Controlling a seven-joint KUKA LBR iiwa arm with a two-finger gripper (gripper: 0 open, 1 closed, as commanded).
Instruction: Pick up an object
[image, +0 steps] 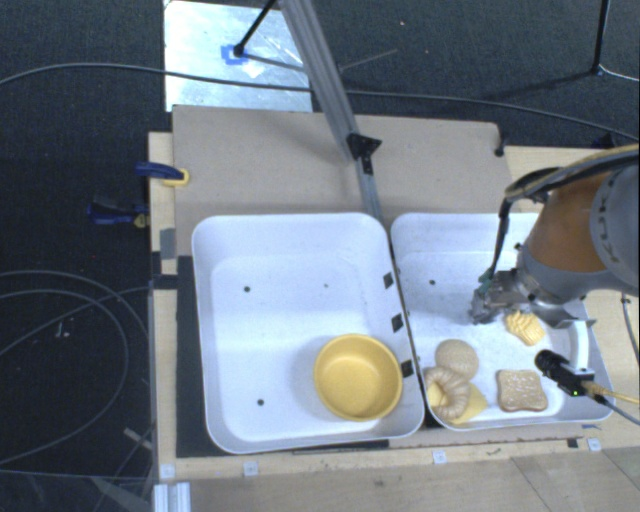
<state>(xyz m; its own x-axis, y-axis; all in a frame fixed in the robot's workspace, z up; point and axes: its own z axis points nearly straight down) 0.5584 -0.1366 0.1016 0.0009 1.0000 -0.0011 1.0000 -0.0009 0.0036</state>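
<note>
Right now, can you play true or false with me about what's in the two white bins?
1. The round yellow bowl sits in the left white bin. True.
2. The flat tan cracker-shaped toy lies in the left bin. False: it lies in the right white bin, near the front.
3. The robot's claw is over the right bin. True.
4. The yellow bowl is tipped upside down. False: it stands upright, opening up.
5. The pale round bun-shaped toy is next to the curly tan croissant-shaped toy. True.
</note>
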